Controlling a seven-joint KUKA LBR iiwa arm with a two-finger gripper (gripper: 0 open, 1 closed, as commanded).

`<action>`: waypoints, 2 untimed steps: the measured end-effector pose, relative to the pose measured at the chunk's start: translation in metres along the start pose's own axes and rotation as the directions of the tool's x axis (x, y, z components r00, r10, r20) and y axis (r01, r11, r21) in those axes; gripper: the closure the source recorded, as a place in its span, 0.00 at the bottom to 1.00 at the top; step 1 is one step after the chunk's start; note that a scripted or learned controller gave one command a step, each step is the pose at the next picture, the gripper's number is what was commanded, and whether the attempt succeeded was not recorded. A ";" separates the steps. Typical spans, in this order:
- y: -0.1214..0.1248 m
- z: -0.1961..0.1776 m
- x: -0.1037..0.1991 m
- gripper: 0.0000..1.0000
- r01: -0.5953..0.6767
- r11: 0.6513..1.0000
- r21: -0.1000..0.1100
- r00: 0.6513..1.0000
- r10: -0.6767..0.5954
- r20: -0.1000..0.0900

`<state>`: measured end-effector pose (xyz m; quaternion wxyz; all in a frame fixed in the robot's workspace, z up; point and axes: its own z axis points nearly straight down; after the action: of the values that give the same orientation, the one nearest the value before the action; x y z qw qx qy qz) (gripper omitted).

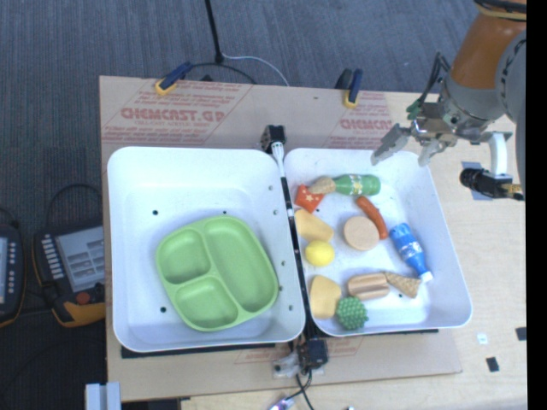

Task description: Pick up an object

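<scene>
Hovering above far right corner of right bin (444,229), our gripper (413,144) has fingers spread apart, nothing between them. Candidates lie below and left of gripper: green bottle (356,184) nearest, just beneath left finger; red sausage (371,213) and tan disc (361,233) further down; blue bottle (408,248) almost straight below. We judge all toy plastic: light, rigid, smooth, likely slippery. Green bottle: we'd pinch across mid-body, not tapered neck. Left bin (128,229) with green tray (218,273) well apart.
</scene>
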<state>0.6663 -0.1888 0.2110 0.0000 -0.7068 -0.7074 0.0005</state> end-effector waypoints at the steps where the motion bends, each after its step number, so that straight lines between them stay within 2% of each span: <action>1: -0.043 0.115 0.008 0.00 0.128 0.992 -0.001 0.992 -0.128 0.001; 2: -0.044 0.105 0.007 1.00 0.128 0.992 -0.001 0.992 -0.128 0.001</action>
<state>0.6227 -0.1814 0.1055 -0.0008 -0.6601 -0.7512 0.0005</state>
